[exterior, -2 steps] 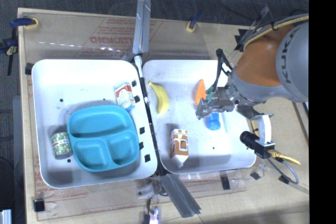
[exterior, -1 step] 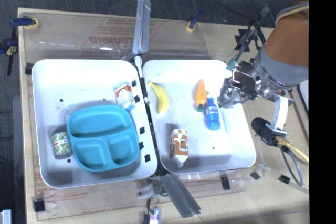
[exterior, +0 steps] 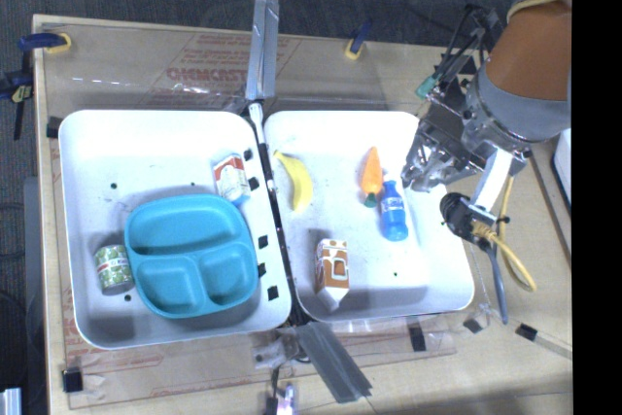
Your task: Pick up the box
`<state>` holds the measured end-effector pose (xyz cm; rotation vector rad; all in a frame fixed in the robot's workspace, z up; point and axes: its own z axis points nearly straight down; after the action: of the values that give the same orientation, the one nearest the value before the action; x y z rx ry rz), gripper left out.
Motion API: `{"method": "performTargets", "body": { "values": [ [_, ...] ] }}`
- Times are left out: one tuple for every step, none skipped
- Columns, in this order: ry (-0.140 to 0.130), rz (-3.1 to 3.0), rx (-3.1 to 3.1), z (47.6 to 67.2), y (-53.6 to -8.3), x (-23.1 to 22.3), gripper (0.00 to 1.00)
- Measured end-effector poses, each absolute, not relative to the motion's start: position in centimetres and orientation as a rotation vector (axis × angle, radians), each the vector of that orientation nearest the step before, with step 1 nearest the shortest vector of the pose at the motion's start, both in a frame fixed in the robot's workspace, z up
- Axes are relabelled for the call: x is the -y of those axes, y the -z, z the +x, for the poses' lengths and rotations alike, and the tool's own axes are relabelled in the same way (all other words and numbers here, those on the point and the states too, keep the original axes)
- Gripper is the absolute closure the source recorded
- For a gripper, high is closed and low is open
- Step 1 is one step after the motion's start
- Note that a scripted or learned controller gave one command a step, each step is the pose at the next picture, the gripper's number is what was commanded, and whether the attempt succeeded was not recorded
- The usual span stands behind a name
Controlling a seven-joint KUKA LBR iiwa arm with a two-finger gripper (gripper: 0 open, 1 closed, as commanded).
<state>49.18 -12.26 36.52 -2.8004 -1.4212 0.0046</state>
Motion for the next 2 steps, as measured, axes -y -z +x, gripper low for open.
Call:
{"method": "performTargets", "body": {
  "values": [
    [-0.005, -3.082, 0.601, 48.18, -40.04, 11.79, 1.0],
    [-0.016, -3.076, 0.617, 48.26, -40.92, 11.57, 1.0]
  ]
}}
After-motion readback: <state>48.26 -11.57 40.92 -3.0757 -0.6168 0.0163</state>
